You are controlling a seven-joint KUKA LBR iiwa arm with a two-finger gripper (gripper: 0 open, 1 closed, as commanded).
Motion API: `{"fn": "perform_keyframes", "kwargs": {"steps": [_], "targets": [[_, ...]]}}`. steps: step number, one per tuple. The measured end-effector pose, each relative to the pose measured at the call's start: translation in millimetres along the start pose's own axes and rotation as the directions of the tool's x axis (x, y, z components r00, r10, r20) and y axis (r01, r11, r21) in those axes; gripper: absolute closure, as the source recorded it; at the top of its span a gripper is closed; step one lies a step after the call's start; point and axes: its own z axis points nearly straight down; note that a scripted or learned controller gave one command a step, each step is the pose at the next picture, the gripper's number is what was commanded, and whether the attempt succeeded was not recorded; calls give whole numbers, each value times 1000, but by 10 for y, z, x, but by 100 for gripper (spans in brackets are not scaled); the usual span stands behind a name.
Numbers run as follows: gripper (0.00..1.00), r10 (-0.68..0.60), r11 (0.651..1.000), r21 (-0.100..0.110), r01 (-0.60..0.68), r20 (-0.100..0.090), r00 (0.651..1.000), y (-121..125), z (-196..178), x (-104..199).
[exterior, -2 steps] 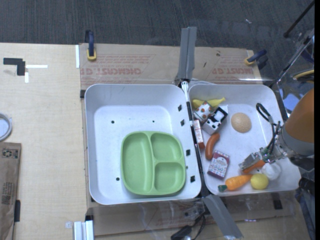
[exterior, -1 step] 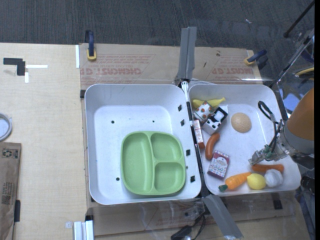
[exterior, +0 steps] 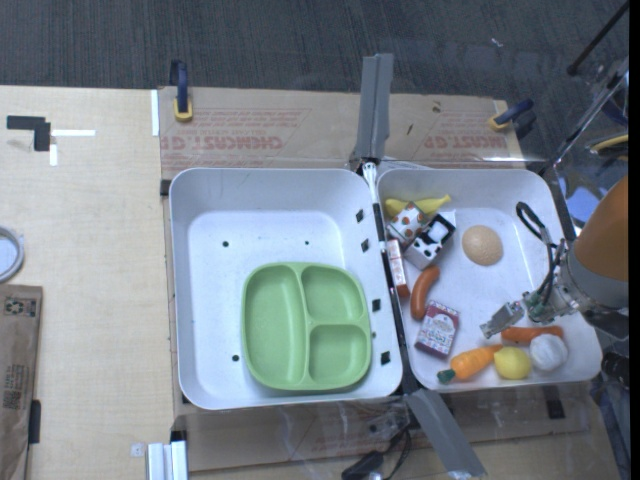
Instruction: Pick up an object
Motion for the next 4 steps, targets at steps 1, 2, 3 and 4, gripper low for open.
{"fn": "perform_keyframes", "kwargs": {"steps": [1,2,3,4], "targets": [[100,3,1000,-1,-3,1,1000,7,-90,-5],[100,265,964,0,-265,1,964,-31,-777,-102],[100,366,930,2,-366,1,930,194,-1251,623],[100,354,935,2,-354,3,935,796,-2559,356]]}}
